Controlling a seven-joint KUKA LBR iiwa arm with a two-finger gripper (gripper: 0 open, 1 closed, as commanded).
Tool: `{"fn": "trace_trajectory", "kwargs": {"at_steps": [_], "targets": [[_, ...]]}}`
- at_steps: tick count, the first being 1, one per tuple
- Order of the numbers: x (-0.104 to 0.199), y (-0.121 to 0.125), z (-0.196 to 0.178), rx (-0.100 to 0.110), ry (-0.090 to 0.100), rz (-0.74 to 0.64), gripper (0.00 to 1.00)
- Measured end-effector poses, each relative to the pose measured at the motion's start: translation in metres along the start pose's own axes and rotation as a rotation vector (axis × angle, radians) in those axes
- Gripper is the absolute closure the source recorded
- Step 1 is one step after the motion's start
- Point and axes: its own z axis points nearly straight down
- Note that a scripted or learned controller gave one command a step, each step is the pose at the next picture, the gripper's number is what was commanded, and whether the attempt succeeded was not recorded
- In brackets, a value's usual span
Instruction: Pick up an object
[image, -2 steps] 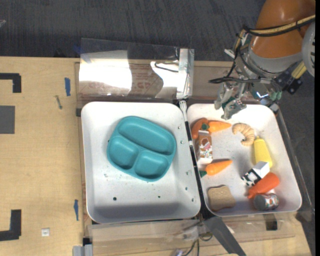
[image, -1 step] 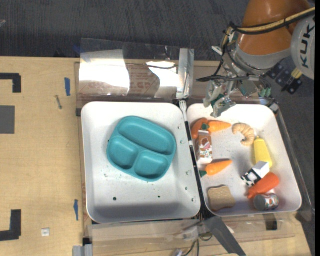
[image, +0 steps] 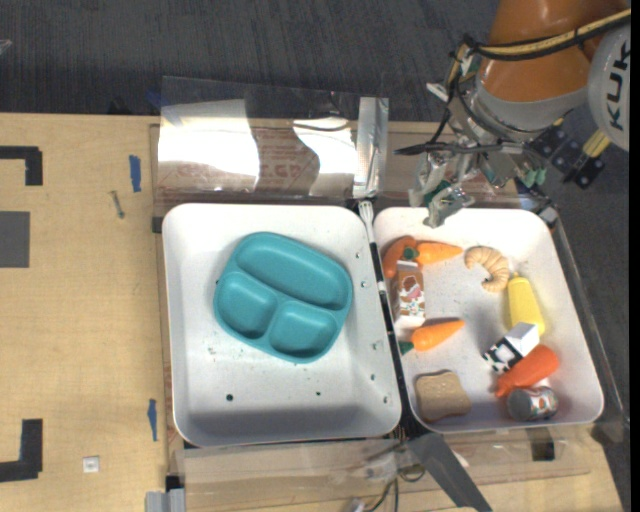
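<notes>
Carrot (image: 438, 253) lies at the right bin's (image: 575, 300) upper left, beside a croissant (image: 489, 262). Gripper (image: 445, 205) hovers just above the carrot, over the bin's far rim, nothing seen between fingers; jaw state: cannot tell.

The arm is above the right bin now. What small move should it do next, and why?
Probably a short descent toward the orange toy carrot. The gripper hovers over the far rim of the right white bin, holding nothing visible, and that carrot lies nearest below it, beside the curled beige croissant.
</notes>
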Motion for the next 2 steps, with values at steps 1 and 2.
{"fn": "trace_trajectory", "kwargs": {"at_steps": [1, 2], "targets": [[-0.009, 0.029, -0.011, -0.002, 0.008, -0.097, 1.00], [-0.003, 0.032, 0.022, -0.007, 0.016, -0.100, 1.00]]}}
